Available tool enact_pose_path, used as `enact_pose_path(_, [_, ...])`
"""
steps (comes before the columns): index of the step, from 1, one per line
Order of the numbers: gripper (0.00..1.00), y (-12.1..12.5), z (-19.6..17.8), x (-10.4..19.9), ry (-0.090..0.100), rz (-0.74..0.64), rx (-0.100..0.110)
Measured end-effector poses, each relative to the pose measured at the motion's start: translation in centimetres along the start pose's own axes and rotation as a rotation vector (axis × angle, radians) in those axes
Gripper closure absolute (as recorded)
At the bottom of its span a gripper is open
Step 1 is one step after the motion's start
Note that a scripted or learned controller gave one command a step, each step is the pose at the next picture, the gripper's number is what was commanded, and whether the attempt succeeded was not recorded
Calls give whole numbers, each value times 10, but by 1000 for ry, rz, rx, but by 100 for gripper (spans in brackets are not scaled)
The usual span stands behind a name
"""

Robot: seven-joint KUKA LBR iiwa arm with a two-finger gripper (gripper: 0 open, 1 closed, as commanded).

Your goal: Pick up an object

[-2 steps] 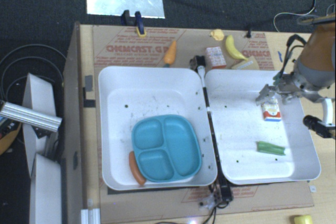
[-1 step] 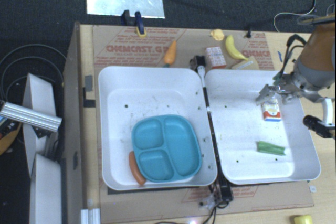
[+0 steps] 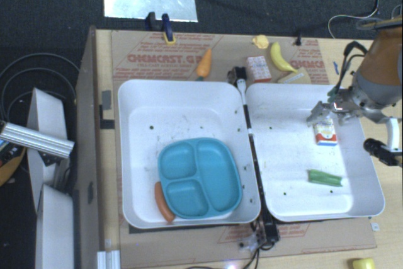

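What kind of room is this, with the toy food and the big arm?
Probably a robot lab. A robot arm reaches over two white bins on a cardboard-covered bench, with toy food like a banana and carrot, and loose cables on the floor.

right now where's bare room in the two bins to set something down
Left bin: the whole far half is bare, above the blue divided tray; the near half is crowded by that tray and the hot dog beside it. Right bin: its left half is bare, from the centre wall to the small carton and green bean. The gripper hovers at the carton.
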State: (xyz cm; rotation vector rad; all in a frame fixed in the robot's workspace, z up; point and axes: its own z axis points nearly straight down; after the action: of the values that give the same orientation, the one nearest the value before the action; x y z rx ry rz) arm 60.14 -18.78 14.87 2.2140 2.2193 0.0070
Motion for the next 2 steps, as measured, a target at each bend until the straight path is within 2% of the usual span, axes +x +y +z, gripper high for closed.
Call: enact_pose_path(2, [0,0,0,0,0,0,0])
